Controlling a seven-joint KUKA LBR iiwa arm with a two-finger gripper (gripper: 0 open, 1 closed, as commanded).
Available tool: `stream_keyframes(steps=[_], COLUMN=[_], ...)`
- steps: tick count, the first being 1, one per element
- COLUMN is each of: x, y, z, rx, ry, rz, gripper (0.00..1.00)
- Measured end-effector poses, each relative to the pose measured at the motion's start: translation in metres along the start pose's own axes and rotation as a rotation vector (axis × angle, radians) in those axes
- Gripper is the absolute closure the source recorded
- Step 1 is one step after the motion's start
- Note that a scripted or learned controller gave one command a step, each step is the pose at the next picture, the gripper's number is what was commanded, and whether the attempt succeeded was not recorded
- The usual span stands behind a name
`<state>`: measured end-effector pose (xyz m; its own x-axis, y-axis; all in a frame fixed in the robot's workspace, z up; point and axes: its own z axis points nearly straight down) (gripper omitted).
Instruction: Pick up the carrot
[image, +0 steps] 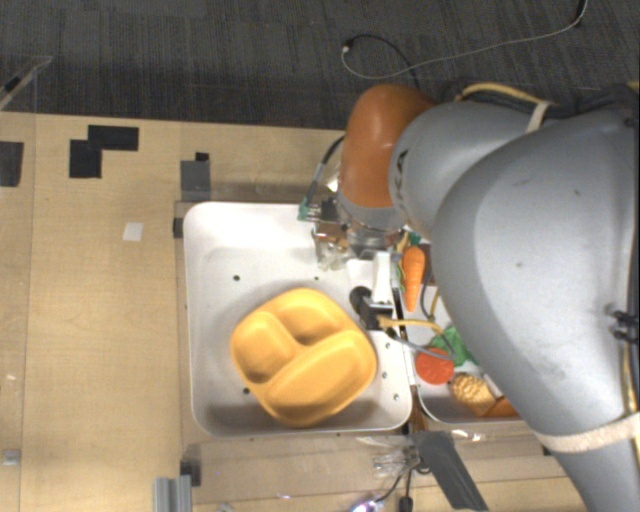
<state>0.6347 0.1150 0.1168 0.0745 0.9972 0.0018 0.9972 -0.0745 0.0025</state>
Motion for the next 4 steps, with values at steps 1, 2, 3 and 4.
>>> stream_keyframes(steps=[1,2,3,4], x=[-0.054,-0.15,-0.248,-0.218], y=[-0.06,-0.027,-0.049,-0.107], z=[-0.069,-0.293,-0.321,-0.32], rx=[0.001,-0.004,-0.005,-0.004], ry=[0.0,-0.001,-0.003,-0.002], rz=[0.238,0.132,-0.057,-0.013], gripper=[1.0,1.0,1.0,1.0])
